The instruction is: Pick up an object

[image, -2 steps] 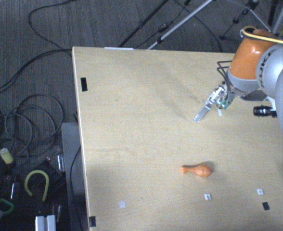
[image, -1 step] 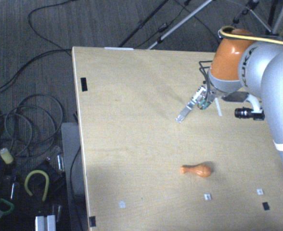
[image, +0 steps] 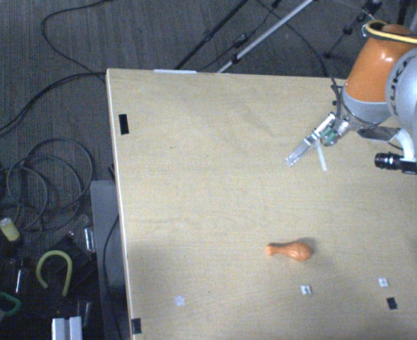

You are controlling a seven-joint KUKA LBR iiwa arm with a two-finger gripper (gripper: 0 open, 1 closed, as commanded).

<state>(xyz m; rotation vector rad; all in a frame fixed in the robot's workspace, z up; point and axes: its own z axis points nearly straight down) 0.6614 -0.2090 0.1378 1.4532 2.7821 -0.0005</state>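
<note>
One fixed camera looks down slantwise at the bench [image: 215, 190].

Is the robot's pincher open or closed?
Open. The two-finger gripper has its two pale fingers spread in a V, with bare wooden bench showing between them.

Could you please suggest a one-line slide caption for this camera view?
KUKA arm's open gripper poised above the wooden bench, apart from the lone orange pear-shaped object lying nearer the camera.
</note>
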